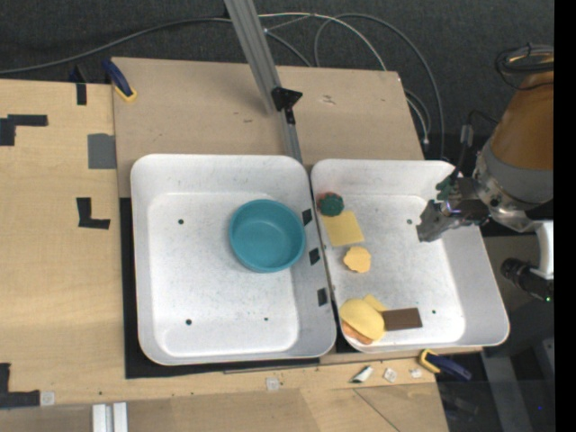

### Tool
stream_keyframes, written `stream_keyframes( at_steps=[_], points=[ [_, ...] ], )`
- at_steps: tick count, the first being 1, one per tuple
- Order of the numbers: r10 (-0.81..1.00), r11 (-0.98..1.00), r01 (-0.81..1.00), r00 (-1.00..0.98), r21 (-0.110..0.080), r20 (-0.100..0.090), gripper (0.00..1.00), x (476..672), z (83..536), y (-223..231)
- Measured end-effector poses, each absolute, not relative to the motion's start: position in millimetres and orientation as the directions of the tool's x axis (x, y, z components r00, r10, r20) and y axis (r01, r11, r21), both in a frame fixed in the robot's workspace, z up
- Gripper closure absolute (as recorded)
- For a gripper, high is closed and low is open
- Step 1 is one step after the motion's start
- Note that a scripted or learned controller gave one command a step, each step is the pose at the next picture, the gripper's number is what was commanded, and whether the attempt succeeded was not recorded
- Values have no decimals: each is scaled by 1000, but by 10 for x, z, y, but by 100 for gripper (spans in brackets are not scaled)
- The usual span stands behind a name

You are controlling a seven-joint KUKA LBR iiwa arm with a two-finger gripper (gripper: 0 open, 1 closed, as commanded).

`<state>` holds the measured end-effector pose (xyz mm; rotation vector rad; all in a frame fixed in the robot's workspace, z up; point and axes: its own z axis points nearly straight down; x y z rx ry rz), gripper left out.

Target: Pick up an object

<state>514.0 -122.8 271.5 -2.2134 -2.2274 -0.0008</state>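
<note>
So the tool (436, 221) is seen over the right edge of the right bin (468, 286), dark and small against the white, hung off the grey arm (522, 174) with its orange band. Whether it's spread or pressed together can't be told from this angle, too dark and blurry. Nothing is seen pinched in it, so the pick probably hasn't been made yet.

Everything grabbable on that side is laid out to the tool's left, along the bin's inner side. A small teal ball (333, 205) is parked near the top, just beside a flat yellow square (343, 229). Below that a small orange-yellow lump (358, 260) is found, a bit apart from the rest. Down at the front, a yellow rounded piece (362, 319) is sat touching or nearly touching a brown block (401, 319).

The left bin (162, 322) is occupied by a teal bowl (266, 234), roughly centred.

What could go wrong, as a guess: the yellow square looks very flat, so it'd likely be scraped over rather than gripped. The ball could be nudged and rolled off if it's hit off-centre. The front pair are so close that both might get shoved at once, or the wrong one caught. The lump looks like the safest bet since it's got space around it.

Count: two bins, one bowl, one ball, one flat square, one lump, one rounded yellow piece, one brown block. All of it is carried by one desk (54, 268).
</note>
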Motion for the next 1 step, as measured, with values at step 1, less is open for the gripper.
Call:
stream_keyframes(
  at_steps=[1],
  points=[
    [1000,6,1000,-6,-2,1,100,5063,2700,-695]
  ],
)
